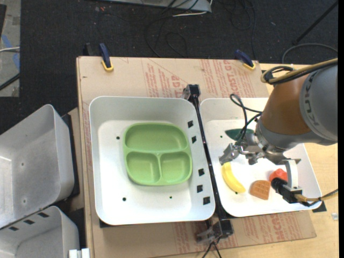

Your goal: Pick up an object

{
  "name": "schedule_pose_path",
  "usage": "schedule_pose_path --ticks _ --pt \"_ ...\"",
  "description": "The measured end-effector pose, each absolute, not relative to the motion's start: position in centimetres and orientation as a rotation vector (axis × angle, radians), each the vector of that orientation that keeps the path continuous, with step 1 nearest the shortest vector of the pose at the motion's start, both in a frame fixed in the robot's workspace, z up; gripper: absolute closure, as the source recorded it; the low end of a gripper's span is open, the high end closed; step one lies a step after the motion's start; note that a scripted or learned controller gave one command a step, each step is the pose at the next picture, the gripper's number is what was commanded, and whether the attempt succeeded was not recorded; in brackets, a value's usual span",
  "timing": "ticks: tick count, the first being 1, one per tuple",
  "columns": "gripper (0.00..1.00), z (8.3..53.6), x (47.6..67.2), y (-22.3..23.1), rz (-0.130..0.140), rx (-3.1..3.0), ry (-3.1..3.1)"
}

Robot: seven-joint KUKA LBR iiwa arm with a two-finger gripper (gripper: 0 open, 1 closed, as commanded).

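Note:
In the right bin (301, 206) lie a yellow banana (233, 177), a brown waffle-like piece (260, 190) and a small red object (278, 174). A dark green thing (235, 134) lies near the bin's middle, partly hidden under the arm. My gripper (239, 156) hangs over the right bin just above the banana's upper end. Its metal fingers (227, 155) are spread open, and nothing sits between them.
The left bin (102, 144) holds a light green divided plate (158, 153). A black divider (203, 155) runs between the two bins. Two white tubs (32, 160) stand off the bench to the left.

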State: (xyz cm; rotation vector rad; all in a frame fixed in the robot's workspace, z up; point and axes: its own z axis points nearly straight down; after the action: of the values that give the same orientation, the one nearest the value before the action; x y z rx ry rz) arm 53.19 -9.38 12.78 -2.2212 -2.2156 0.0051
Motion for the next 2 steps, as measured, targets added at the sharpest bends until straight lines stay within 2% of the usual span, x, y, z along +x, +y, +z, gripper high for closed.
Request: schedule_pose_path --ticks 1,2 --pt "0.0 9.0 53.1 -9.3 0.004 -2.222 -2.215" --pt "1.0 10.2 53.2 -9.3 0.0 -2.227 -2.214"
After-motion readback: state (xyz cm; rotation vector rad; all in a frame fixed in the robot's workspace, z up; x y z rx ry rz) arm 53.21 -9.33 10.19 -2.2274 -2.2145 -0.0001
